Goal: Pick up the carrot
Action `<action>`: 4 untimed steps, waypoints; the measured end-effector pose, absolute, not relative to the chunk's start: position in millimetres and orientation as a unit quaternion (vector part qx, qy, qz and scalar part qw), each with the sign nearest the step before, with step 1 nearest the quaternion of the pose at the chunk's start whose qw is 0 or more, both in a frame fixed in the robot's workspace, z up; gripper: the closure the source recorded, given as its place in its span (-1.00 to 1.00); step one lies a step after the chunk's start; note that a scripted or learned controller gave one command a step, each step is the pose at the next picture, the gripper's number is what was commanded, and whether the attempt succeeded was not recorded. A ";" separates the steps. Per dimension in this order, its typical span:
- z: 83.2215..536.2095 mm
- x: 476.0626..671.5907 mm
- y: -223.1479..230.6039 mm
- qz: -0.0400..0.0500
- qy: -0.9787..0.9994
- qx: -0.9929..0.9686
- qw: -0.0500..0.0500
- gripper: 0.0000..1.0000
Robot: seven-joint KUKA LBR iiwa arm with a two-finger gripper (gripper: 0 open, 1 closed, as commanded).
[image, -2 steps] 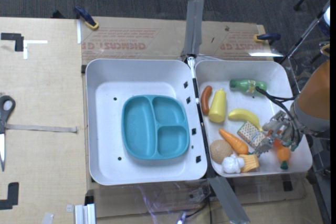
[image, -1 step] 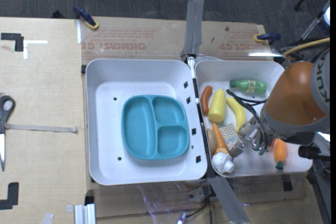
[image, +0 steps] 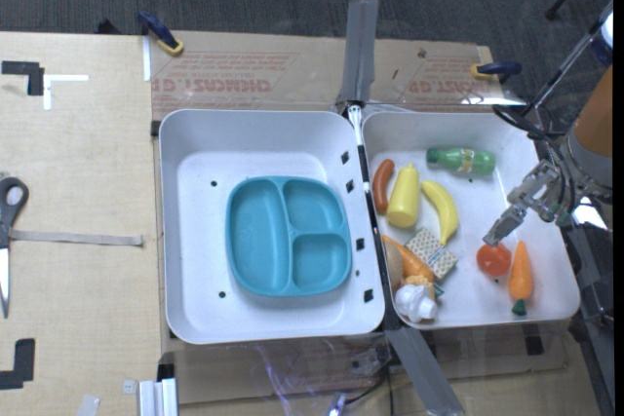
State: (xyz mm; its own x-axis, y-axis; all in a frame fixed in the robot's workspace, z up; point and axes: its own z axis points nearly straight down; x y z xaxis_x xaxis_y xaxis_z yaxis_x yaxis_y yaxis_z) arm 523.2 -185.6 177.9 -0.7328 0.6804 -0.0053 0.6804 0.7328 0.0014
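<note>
A: Left to right. Left bin point(image: 185, 209) holds just the teal divided plate point(image: 290, 236), sat in the middle. Nothing to do with the pick.

B: Right bin point(image: 468, 310)?

A: Clutter bunched against the divider wall: red sausage point(image: 382, 183), yellow bottle point(image: 404, 192), banana point(image: 444, 209), a checkered packet point(image: 431, 253) with a small orange piece point(image: 409, 258) beside it, garlic bulb point(image: 415, 299) at the front. Green bottle point(image: 461, 161) lies on its side at the back.

B: Target?

A: Carrot point(image: 521, 274) is near the front right corner, lying roughly lengthwise, green stub toward the front wall. Tomato point(image: 493, 259) sits just to its left, looks touching or nearly so.

B: Gripper?

A: Gripper point(image: 499, 231) comes in from the right, angled down-left, tip just above the tomato, not over the carrot. Nothing between the fingers. How far they are spread I can't tell from this angle.

B: So misaligned.

A: My read, yes. Needs to shift right and forward. The tomato crowding the carrot's left side leaves little room for a finger there.
</note>
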 end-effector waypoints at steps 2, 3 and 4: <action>101.9 481.5 -221.8 0.000 0.935 0.354 0.004 1.00; 143.0 479.1 -165.4 0.000 0.912 0.411 0.002 1.00; 117.8 494.4 -114.8 0.000 0.916 0.400 0.000 1.00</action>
State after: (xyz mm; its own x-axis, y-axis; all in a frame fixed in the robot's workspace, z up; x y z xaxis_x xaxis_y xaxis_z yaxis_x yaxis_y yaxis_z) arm 494.4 -114.8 117.8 -0.6796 0.7335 0.0008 0.7335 0.6796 -0.0004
